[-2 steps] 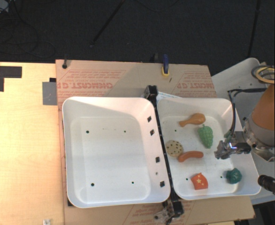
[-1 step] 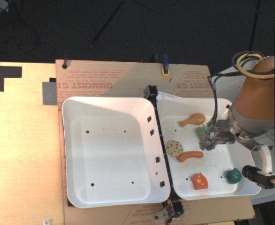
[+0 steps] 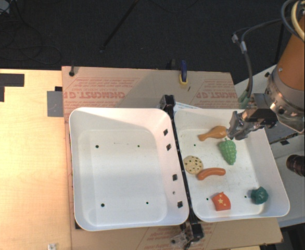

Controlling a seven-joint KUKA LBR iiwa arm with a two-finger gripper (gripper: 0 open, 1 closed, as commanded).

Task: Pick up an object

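Two white bins sit side by side on a cardboard sheet (image 3: 210, 87), and that sheet carries the one bit of writing on show: red print, upside down from this angle, with letters that look like "CHMONZT" by its far-left corner and "GP" toward the far right — more red print peeks out along the near edge, too cut off to read. Left bin (image 3: 85, 139), nothing but bare white floor and a few dark dots. Right bin (image 3: 275, 171), that's where the action is! The arm (image 3: 290, 72) comes in over the right rim, orange band showing, and the gripper (image 3: 234, 131) hangs low near the bin's far edge. Whether its fingers are apart or together, I cannot tell — they're a dark blur. Right beside it, the drumstick (image 3: 213, 134), tan, lying near the far edge with its thick end toward the gripper; touching or not, I can't say. Just nearer, the green grapes (image 3: 228, 151). Toward the middle, the sausage (image 3: 211, 173), and by the left rim the cookie (image 3: 192, 164). Down at the near edge, the red piece (image 3: 221, 201), and in the near-right corner the teal lump (image 3: 258, 195).
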